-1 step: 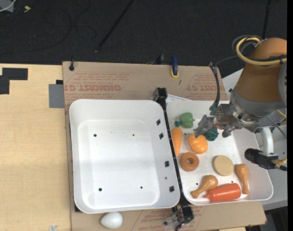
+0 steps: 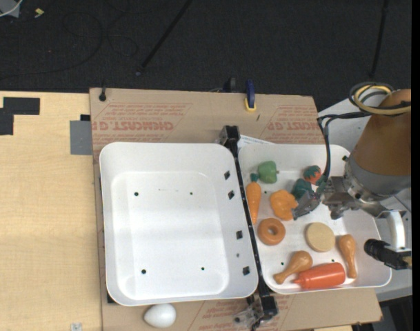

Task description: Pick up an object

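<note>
The right bin (image 2: 290, 149) holds several toy foods. Among them are a green pepper (image 2: 267, 172), a carrot (image 2: 254, 200), an orange lump (image 2: 283, 203), a brown doughnut (image 2: 271, 232) and a tan round biscuit (image 2: 320, 237). Two drumsticks (image 2: 347, 252) (image 2: 293, 266), a red sausage (image 2: 323, 276) and a teal piece (image 2: 312, 174) lie there too. My gripper (image 2: 307, 204) hangs low over the bin's middle, just right of the orange lump and above the biscuit. Nothing shows held in it.
The left bin (image 2: 168, 219) sits beside the right one, with a black divider (image 2: 241, 212) between them. A white egg (image 2: 159, 315) lies on the bench outside the left bin's near edge. The arm's grey body (image 2: 382, 150) covers the right bin's right side.
</note>
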Robot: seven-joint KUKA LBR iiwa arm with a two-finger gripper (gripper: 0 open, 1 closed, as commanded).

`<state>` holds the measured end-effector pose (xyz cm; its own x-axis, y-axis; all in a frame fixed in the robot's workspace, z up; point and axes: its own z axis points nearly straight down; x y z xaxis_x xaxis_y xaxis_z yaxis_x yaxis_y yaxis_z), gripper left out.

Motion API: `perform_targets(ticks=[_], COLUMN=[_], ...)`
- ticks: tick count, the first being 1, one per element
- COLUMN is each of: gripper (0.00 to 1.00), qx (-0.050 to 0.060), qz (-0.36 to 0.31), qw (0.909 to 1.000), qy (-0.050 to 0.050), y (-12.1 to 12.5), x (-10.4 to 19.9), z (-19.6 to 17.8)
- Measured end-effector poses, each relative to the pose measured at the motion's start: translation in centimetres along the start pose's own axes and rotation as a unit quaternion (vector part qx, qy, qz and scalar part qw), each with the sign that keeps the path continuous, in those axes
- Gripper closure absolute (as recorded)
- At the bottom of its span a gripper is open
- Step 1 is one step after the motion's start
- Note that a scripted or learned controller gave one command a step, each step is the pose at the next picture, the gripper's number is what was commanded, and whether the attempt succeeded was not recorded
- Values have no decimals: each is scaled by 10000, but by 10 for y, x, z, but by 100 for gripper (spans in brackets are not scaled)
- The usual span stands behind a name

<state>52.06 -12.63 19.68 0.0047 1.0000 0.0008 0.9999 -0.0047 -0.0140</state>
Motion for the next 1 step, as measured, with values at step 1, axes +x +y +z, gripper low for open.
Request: perform_targets(ticks=[1], gripper=[0], qx=[-21], qz=[-33], qw=[10000], qy=[-4], y=[68], x=[24], z=[108])
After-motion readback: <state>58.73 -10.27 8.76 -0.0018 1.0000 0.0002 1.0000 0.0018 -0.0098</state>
